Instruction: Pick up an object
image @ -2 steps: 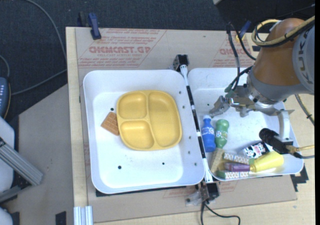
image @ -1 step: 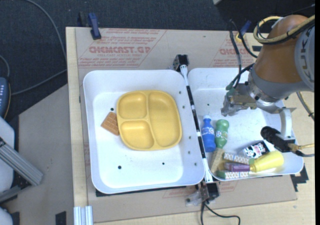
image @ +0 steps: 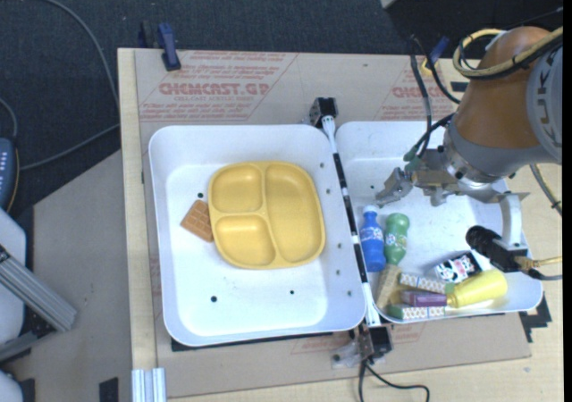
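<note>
The gripper (image: 404,184) hung over the right bin (image: 375,137) with its fingers spread and nothing between them. Just below it lay the blue bottle (image: 372,240) and the green bottle (image: 396,236), side by side. No object was lifted yet; the descent, closing and lift were left.
</note>
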You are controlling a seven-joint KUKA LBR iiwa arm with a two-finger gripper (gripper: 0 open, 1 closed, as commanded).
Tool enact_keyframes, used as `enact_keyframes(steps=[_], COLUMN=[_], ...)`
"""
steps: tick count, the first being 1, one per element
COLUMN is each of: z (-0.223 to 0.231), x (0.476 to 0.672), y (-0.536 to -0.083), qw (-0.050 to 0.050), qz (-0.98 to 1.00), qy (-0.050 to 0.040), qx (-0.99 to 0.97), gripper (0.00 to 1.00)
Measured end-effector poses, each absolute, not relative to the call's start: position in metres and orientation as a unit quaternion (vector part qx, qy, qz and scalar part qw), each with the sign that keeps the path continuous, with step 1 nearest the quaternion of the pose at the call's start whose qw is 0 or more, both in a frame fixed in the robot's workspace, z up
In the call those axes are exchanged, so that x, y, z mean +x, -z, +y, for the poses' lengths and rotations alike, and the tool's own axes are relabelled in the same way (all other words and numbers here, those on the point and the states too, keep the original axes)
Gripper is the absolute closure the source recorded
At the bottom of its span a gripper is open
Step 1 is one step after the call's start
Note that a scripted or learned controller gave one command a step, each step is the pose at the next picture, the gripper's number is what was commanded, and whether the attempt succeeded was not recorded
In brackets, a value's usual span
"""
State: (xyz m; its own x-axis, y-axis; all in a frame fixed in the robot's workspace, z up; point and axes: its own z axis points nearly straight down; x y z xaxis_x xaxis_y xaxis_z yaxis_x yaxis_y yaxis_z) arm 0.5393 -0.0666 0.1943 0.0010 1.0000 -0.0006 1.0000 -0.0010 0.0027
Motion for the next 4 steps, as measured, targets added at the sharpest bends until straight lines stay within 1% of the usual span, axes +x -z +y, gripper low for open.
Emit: enact_keyframes(steps=[1, 2, 3, 4], z=[-0.066, -0.066, -0.034, -0.061], x=[0.540, 0.540, 0.556, 0.667], y=[-0.204, -0.204, -0.184, -0.185], qw=[0.002, 0.002, 0.000, 0.001], qz=[0.707, 0.707, 0.707, 0.707], qy=[-0.0012, -0.0012, -0.0003, 0.0000], qx=[0.707, 0.707, 0.707, 0.707], gripper=[1.00, 0.00, 0.00, 0.00])
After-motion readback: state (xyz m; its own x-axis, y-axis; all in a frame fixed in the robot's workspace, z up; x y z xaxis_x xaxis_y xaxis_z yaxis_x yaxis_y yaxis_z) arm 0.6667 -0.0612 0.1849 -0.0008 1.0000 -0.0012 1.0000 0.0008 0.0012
